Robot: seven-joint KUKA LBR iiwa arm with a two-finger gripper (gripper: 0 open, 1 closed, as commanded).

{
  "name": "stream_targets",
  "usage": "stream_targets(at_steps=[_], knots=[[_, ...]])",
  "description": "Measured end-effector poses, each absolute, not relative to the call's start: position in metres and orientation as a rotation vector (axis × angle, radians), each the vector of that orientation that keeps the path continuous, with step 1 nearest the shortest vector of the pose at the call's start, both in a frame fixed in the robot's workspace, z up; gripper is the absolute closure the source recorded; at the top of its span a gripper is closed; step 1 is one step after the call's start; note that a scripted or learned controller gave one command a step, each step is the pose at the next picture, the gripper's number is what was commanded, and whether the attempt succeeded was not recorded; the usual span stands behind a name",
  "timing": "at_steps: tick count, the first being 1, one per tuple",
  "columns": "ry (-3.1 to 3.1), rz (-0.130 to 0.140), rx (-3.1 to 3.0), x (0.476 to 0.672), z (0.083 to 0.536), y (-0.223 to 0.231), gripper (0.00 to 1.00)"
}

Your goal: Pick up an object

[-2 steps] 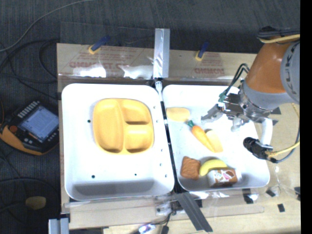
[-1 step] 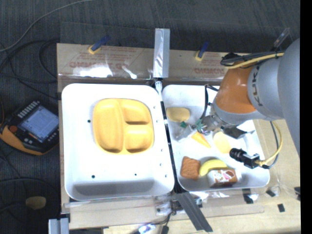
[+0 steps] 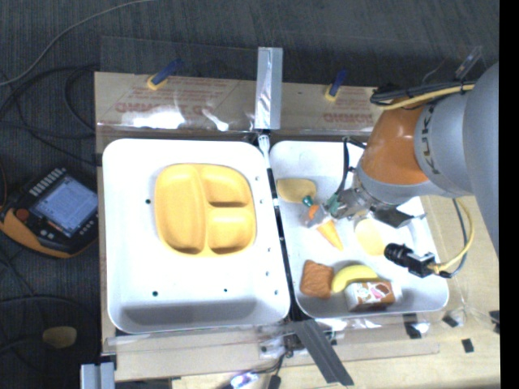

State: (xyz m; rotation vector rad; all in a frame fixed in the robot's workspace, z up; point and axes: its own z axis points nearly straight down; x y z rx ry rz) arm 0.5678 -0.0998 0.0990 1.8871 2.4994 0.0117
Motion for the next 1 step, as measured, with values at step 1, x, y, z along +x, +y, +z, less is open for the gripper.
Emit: stream_targets(at_steps=[1], knots=[[2.397,-0.003,2.032,0.5829,0.2107,-0.0345,1.00]])
